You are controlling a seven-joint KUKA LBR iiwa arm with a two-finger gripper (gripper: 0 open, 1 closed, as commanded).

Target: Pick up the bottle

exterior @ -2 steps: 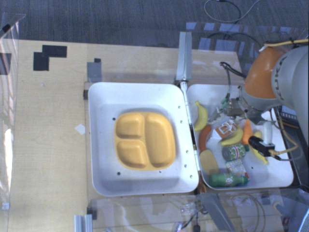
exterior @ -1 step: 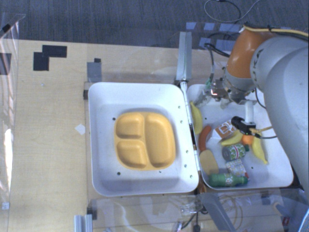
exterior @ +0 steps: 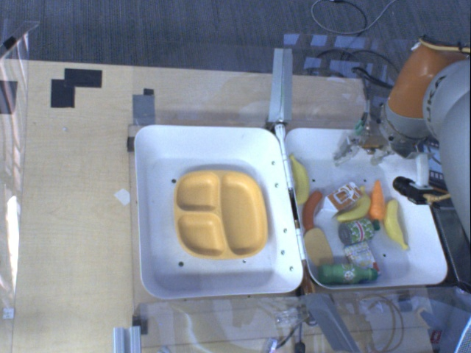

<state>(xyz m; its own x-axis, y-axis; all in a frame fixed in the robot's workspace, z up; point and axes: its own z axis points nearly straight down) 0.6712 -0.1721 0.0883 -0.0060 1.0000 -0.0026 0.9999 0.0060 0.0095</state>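
A green bottle point(exterior: 347, 273) lies on its side along the front wall of the right bin point(exterior: 321, 144). My gripper point(exterior: 362, 150) hangs over the back part of that bin, well behind the bottle, with its fingers spread and nothing between them. The arm comes in from the right, its orange band point(exterior: 419, 79) above the wrist.
The right bin also holds a green can point(exterior: 358, 231), bananas point(exterior: 299, 179) point(exterior: 396, 223), a carrot point(exterior: 377, 200), a red sausage point(exterior: 312, 207), a small box point(exterior: 344, 195) and a tan slice point(exterior: 318, 245). A yellow divided plate point(exterior: 221, 213) sits in the left bin point(exterior: 154, 197). A metal post point(exterior: 280, 87) stands between the bins.
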